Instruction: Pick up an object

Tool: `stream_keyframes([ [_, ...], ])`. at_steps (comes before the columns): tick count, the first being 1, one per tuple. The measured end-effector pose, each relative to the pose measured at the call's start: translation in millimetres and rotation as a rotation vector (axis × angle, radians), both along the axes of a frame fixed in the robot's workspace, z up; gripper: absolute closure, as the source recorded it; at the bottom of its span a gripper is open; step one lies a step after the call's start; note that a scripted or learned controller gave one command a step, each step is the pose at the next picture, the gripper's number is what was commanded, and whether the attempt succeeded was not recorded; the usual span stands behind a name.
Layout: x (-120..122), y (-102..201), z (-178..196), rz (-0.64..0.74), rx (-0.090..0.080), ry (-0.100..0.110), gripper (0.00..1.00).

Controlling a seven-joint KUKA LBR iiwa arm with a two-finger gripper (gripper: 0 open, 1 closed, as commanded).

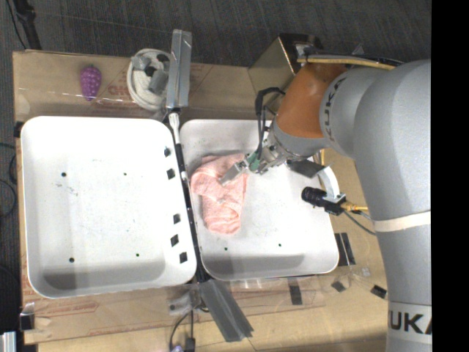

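Pink cloth (220, 194) in right bin (311, 251); hand (244, 167) at its top edge, grip unclear; arm lettering "UKA".

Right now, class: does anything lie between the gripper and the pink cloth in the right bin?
Nothing visible does. The gripper is already at the upper right edge of the pink cloth, which lies crumpled in the right bin with no other object around it.

We see open floor across the left bin (95, 196) at frame left. In the right bin (293, 259), a pink cloth (220, 193) crowds the left wall, and the arm (366, 123) overhangs the upper right; the lower floor lies open.
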State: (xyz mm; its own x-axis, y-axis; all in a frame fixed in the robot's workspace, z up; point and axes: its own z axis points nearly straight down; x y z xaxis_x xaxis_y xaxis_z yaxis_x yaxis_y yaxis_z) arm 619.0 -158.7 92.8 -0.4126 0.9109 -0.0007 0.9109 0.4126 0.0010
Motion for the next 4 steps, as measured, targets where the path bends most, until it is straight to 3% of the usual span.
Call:
stream_keyframes([
  [1,0,0,0,0.0,0.0,0.0,0.0],
  [2,-17,47,0,0.036,0.0,0.002,0.0],
  [3,-17,46,9,0.038,0.0,0.004,1.0],
  [4,34,122,99,-0.108,-0.001,0.003,1.0],
])
